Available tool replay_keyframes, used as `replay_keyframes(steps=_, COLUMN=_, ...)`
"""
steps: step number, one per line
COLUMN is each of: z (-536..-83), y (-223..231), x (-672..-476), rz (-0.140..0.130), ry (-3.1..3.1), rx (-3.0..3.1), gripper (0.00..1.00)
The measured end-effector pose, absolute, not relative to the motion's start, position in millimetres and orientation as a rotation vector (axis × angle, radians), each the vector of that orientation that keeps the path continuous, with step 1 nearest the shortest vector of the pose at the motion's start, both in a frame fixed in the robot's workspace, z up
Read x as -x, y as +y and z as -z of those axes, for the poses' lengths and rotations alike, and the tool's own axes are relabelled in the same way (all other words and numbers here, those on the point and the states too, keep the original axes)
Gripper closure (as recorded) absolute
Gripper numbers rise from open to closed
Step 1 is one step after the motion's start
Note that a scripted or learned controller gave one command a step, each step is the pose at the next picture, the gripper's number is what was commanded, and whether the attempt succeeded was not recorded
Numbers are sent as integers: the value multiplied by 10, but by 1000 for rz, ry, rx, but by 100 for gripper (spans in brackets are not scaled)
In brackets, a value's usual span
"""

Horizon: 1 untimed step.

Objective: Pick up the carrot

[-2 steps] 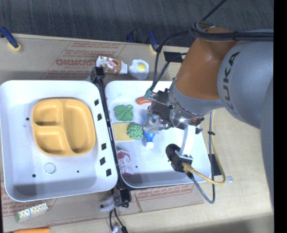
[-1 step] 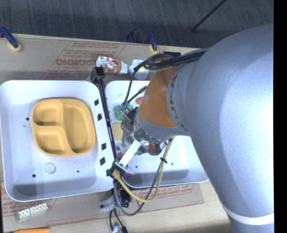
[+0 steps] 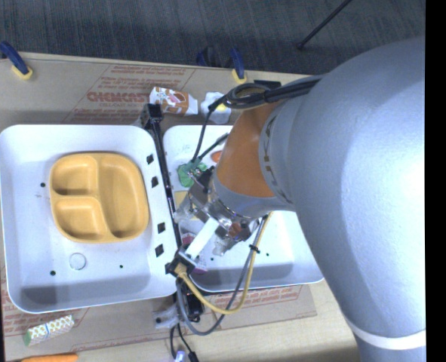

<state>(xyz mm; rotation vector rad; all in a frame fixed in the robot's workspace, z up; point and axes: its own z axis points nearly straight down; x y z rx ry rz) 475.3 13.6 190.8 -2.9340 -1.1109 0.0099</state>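
My gripper [image 3: 207,240] is low in the right bin [image 3: 287,274], near its left wall, with the wrist and orange band above it hiding most of the bin floor. A small orange patch [image 3: 216,157] peeks out at the left edge of the arm; I cannot tell whether it is the carrot. Beside it lies a green item [image 3: 186,174], partly hidden by cables. Nothing can be seen held at the gripper.
The left bin [image 3: 11,202] holds a yellow divided tray [image 3: 98,196]. A black divider with cables [image 3: 162,194] runs between the bins. A small packet [image 3: 170,99] lies behind the bins, and a wrapped item [image 3: 49,329] and an orange object [image 3: 49,357] lie at the bench's front left.
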Motion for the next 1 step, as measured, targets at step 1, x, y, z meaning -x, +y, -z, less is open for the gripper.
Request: replay_keyframes(steps=1, z=-1911, y=321, x=-5398, rz=-7, ry=-1205, rx=2897, gripper=0)
